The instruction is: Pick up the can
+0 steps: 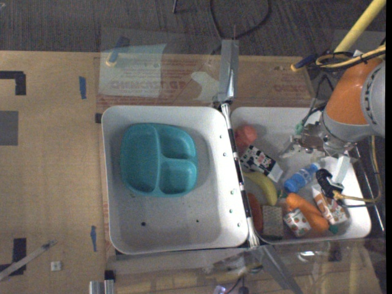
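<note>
- One two-finger pincer (pixel 324 155) on the grey arm is seen over the back right part of the right-hand shallow white bin (pixel 361 228), below the arm's orange band.
- Whether the pincer is wide or narrow cannot be told; it is masked by the wrist and by cables, and nothing is seen held in it.
- A small blue plastic bottle (pixel 301 177) is found just beside the pincer, towards the front left, lying tilted.
- A white and orange tube (pixel 327 206) is seen in front of the pincer, near the bin's front right corner.
- A long orange carrot (pixel 306 210) lies aslant between the bottle and the tube.
- A short red-and-white cylinder, taken to be the can (pixel 297 222) though the view is too soft to be sure, lies on its side at the front of the right bin, touching the carrot and well apart from the pincer.
- A brown square block (pixel 272 219) is set just left of the can.
- A yellow banana (pixel 262 187) is curved along the left side of the same bin.
- A black-and-white patterned carton (pixel 258 160) lies behind the banana, and a round pinkish-red fruit (pixel 246 133) is seen behind that, near the back left corner.
- The left-hand shallow white bin (pixel 122 225) bears a teal divided plastic plate (pixel 158 159), placed towards its back left.
</note>
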{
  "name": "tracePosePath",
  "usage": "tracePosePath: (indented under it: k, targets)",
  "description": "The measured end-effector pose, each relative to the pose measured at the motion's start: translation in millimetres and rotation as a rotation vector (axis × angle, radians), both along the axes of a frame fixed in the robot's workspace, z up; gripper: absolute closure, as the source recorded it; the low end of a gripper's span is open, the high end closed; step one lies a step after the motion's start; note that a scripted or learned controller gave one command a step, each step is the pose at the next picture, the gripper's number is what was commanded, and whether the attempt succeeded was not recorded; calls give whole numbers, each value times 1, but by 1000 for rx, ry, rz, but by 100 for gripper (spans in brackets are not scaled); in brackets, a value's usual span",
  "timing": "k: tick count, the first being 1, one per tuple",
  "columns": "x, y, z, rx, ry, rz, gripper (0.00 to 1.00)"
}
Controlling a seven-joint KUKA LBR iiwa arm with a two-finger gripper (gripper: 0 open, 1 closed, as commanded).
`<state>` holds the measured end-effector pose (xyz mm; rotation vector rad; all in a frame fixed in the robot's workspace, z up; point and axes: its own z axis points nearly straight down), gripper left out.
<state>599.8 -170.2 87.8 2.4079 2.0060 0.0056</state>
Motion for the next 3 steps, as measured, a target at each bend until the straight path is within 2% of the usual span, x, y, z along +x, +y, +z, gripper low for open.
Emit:
tracePosePath:
  k: [1, 2, 3]
  targets:
    - [19, -30, -1, 7, 2, -161, 0]
    - [20, -30, 8, 3, 1, -157, 100]
    - [15, -26, 150, 3, 11, -321, 100]
